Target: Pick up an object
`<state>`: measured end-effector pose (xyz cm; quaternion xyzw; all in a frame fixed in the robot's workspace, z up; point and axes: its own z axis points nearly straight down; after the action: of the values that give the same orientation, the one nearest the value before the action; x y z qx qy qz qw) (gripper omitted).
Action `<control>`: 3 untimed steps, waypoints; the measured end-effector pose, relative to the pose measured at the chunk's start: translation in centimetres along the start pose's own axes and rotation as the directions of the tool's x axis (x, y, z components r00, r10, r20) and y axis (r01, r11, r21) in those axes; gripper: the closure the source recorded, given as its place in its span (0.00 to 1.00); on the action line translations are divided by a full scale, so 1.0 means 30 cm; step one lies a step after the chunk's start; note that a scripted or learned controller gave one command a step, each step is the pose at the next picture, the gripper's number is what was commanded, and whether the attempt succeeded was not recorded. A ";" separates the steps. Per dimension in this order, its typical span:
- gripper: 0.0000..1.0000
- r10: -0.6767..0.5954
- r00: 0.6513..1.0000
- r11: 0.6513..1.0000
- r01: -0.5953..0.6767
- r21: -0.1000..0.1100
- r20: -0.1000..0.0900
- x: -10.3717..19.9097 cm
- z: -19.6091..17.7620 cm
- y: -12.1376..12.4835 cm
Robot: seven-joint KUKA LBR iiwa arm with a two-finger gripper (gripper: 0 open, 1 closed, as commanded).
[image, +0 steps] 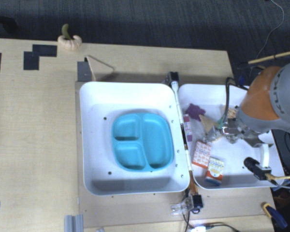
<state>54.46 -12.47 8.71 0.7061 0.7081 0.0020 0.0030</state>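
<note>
Your left bin [92, 129] holds a smooth blue three-compartment tray [142, 140]; your right bin [234, 162] holds a purple scrap [195, 111], a pale wedge [206, 122], a flat red-and-white patterned packet [201, 154] and a small yellow carton [215, 167]. The packet lies by that bin's left wall, long axis running near-to-far, slightly tilted. The gripper [217, 131] hangs just beside the wedge; you cannot tell whether it is released or clenched.

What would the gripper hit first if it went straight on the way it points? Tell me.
Probably the pale triangular scrap just ahead of the gripper in the right bin; depth is unclear, so it might meet the bin floor first.
</note>
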 end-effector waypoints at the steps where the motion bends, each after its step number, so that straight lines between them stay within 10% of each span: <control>1: 1.00 -0.004 1.000 1.000 0.004 -0.005 0.001 0.000 -0.039 0.007; 2: 1.00 -0.002 1.000 1.000 0.002 0.002 0.000 -0.211 -0.068 0.200; 3: 1.00 -0.005 1.000 1.000 0.005 -0.002 0.000 -0.031 -0.533 0.371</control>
<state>65.46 -13.35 24.77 0.7042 0.7100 0.0028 0.0036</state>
